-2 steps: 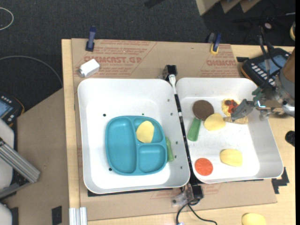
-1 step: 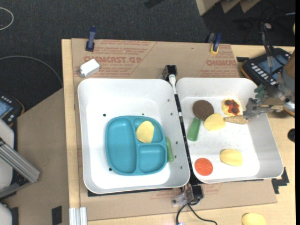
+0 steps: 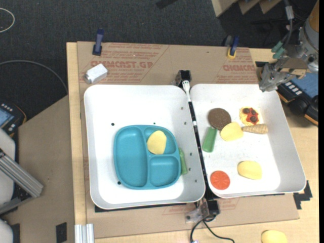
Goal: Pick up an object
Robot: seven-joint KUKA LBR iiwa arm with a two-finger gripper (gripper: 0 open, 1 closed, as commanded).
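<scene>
While the hand hovers off the right bin's far-right corner, grip state impossible to tell, nothing's picked yet. Nearest target, the pizza slice, lies near that corner; next comes a descent onto it.

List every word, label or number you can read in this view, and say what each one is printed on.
"CHEMCAST GP": red print on the brown board under the bins, upper left; letters faint, so the reading is uncertain.
"CHEMCAST": the same red print repeated at upper right of the board, partly cut off by the right bin.
Smaller red lines beneath both: too blurred to read.
Nothing legible on the food items or the teal tray.
</scene>
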